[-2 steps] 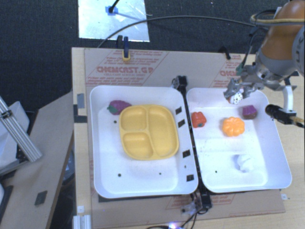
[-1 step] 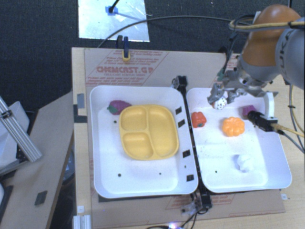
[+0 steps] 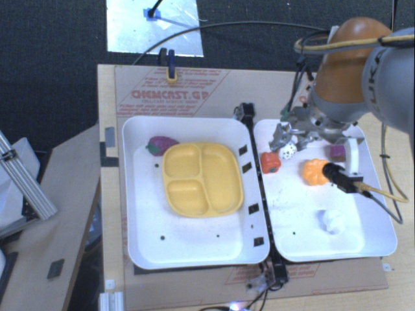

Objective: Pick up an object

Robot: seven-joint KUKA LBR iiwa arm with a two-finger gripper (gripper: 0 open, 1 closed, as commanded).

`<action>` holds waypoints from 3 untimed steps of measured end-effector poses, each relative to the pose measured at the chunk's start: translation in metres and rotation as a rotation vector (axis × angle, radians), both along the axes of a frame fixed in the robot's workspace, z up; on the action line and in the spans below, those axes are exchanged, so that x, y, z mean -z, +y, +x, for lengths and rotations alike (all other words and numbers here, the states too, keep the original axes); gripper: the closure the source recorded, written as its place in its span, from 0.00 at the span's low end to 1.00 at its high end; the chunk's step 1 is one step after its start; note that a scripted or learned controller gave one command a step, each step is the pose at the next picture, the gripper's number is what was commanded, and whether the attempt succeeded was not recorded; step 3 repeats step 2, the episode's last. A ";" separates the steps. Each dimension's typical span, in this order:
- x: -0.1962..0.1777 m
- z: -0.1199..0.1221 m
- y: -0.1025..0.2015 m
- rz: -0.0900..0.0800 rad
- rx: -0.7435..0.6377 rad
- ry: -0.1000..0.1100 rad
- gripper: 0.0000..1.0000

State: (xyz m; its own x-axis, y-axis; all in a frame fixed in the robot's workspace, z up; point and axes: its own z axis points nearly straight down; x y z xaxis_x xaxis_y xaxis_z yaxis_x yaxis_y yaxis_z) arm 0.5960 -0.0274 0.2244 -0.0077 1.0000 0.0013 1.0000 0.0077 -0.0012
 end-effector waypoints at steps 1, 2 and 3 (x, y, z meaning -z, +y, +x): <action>-0.003 -0.013 0.051 0.001 -0.002 -0.001 1.00; 0.001 -0.048 0.095 0.001 -0.001 0.001 1.00; 0.001 -0.048 0.095 0.001 -0.001 0.001 1.00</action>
